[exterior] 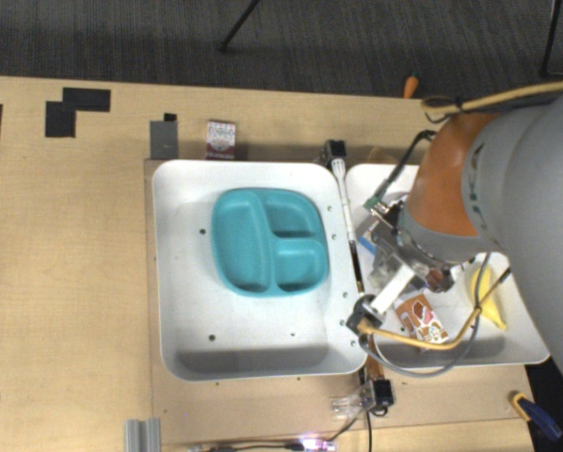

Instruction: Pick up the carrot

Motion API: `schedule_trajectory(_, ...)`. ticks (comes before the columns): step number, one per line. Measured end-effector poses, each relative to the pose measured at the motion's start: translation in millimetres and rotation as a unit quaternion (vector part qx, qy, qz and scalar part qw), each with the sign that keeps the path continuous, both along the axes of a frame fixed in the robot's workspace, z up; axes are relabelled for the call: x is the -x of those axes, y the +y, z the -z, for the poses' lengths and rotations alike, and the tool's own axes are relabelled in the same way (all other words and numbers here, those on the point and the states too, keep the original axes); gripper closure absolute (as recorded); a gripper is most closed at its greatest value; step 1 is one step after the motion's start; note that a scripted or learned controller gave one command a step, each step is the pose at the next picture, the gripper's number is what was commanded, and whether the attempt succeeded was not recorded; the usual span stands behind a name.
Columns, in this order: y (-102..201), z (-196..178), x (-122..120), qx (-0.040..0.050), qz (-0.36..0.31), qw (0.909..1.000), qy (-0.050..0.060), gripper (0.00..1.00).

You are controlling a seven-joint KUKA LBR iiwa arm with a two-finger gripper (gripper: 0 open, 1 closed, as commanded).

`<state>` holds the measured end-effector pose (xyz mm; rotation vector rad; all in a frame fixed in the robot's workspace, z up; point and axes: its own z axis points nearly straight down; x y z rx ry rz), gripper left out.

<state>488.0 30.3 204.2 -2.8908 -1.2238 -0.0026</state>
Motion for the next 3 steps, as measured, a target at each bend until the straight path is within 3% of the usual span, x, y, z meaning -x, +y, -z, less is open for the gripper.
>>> schedule_trajectory(1,-67,-101,-1,0.0024,-0.106,0.9943,-0.004,1.0)
schedule_trajectory(2,-104,-26,1,0.0013,0.02,0.9998,0.002,1.0)
schedule_trajectory(3,-165,-150,-1,0.0027,0.107,0.9943,-0.005,1.0)
